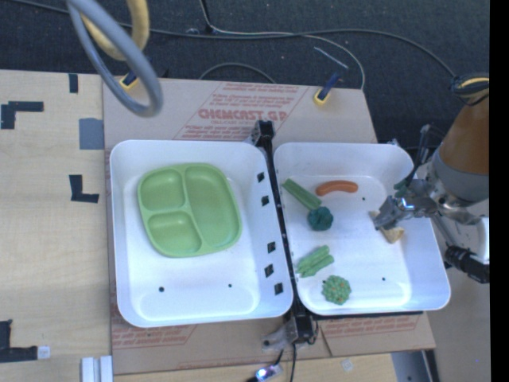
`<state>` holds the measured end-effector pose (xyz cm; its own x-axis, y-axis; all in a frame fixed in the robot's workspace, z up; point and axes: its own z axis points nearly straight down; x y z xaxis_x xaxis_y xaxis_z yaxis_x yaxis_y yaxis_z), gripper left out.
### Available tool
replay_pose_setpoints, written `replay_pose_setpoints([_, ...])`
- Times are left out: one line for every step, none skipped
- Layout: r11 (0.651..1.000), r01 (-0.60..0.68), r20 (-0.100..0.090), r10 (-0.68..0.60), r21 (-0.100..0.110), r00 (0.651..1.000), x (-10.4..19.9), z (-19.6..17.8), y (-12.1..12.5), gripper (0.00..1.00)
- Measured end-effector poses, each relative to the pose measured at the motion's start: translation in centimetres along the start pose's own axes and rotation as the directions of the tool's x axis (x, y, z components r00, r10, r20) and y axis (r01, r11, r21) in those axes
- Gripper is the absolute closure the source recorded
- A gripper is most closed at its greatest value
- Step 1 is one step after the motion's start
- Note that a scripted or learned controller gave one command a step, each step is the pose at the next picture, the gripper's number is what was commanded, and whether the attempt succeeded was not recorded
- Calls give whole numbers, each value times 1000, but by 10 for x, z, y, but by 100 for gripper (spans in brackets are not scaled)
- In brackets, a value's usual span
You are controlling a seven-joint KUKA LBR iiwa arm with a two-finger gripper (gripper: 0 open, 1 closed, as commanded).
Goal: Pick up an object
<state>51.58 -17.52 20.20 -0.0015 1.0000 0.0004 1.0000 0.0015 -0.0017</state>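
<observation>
My gripper [391, 216] hangs over the right edge of the right bin [374, 153], at the end of the grey arm with its orange band. A small tan object [392, 234] lies directly under it, touching or nearly touching the gripper tip; whether it is gripped is unclear. Further left in the same bin are an orange sausage [337, 187], a long green vegetable [300, 193], a dark green broccoli piece [320, 218], a green bean bundle [314, 261] and a light green leafy piece [336, 290].
The left bin [127, 293] holds a green divided plate [189, 209]. A black divider [274, 229] runs between the bins. A grey hose [111, 62] and a yellow hose [139, 10] cross the top left. Cables lie behind the bins.
</observation>
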Motion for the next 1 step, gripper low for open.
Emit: replay_pose_setpoints([1000, 5, -1, -5, 2, 1000, 47, -8, 4, 100])
